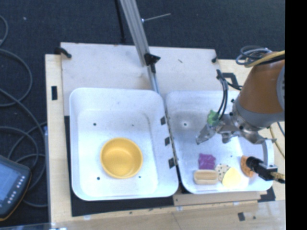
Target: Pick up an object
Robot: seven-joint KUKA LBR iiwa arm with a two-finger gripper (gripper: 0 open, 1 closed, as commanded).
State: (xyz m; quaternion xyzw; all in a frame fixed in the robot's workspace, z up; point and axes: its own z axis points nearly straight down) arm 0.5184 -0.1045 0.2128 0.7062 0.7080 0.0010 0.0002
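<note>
The gripper [204,137] is hovering; its fingers' state I cannot tell; the small purple block [206,161] is lying just below.

Far left of the pincer [201,137] on the dark floor lie black cables [14,97] and 1 tablet-like screen [9,186]; up-left stands a slanted aluminium pole [136,32].

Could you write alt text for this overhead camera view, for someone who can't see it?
A grey-and-orange robot arm reaches its gripper over the right white bin, above a purple block, a tan bread-like piece and a yellow piece. The left bin holds a yellow bowl.
</note>
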